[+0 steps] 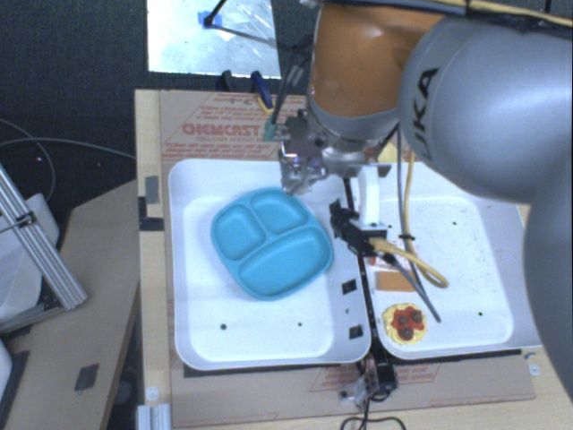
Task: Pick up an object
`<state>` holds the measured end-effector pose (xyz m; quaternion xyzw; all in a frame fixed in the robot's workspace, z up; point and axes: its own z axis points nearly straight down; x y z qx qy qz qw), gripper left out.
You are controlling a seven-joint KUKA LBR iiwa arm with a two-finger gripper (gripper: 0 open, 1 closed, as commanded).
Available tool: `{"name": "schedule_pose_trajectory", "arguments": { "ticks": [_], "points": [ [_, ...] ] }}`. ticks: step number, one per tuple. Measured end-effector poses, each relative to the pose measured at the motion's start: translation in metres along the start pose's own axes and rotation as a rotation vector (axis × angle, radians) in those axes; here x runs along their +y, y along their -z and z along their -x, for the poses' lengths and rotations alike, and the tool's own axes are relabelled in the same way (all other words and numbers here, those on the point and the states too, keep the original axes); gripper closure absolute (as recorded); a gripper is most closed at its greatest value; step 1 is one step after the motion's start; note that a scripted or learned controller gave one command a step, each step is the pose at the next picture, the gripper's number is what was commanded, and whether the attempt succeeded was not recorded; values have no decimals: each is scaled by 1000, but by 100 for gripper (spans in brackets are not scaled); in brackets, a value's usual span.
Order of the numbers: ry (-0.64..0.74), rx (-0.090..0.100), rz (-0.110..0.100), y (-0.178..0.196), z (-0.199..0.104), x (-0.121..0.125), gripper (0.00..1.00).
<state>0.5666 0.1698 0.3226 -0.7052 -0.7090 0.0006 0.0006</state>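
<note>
Over the left bin (192,330), the gripper (298,176) hangs at the blue divided plate's (271,241) one o'clock rim, seemingly lined up for an edge grab; its grip state I cannot tell. Toy pizza (405,322) sits at five o'clock.

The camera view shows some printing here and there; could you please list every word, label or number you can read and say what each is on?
"CHEMCAST" in red, on the brown cardboard sheet behind the left bin.
A smaller red line under it: too blurred to read.
"KA", the visible end of a dark logo, on the grey arm.
Faint red print on the cardboard's front edge: unreadable.
Blue divided plate: no text.
</note>
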Motion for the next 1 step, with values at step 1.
{"name": "schedule_pose_trajectory", "arguments": {
  "ticks": [1],
  "points": [
    [-6,2,7,42,37,-82,100]
  ]
}}
